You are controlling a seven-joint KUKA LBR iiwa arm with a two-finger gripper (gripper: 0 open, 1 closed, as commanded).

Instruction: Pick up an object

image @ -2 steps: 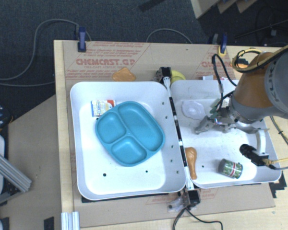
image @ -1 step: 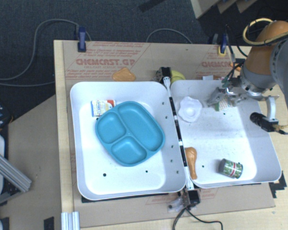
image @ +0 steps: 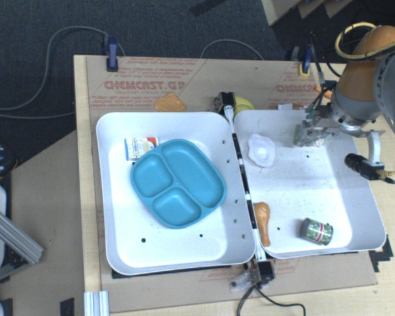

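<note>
The right bin (image: pixel 355 196) is holding three objects: one white crumpled cup-like item (image: pixel 261 151) lying near its upper left corner, one small green can (image: pixel 316 231) with a red-and-white label lying on its side near the lower edge, and one tan drumstick-shaped toy (image: pixel 262 220) resting against the left wall, beside the divider between the bins. The tool (image: pixel 307 135) is hanging over the upper part of this bin, to the right of the white item and apart from it; nothing is showing between its fingers, and whether they are spread or closed cannot be told.

The left bin (image: pixel 118 216) is holding two objects: one blue three-compartment plate (image: pixel 178 183) sitting in the middle, and one small carton (image: pixel 139 146) lying at the plate's upper left edge, partly under its rim.

On the bench (image: pixel 184 78), behind the bins, one orange object (image: pixel 170 103) and one yellow object (image: pixel 242 104) are lying. Two blue clamps (image: pixel 111 51) are gripping the far edge.
</note>
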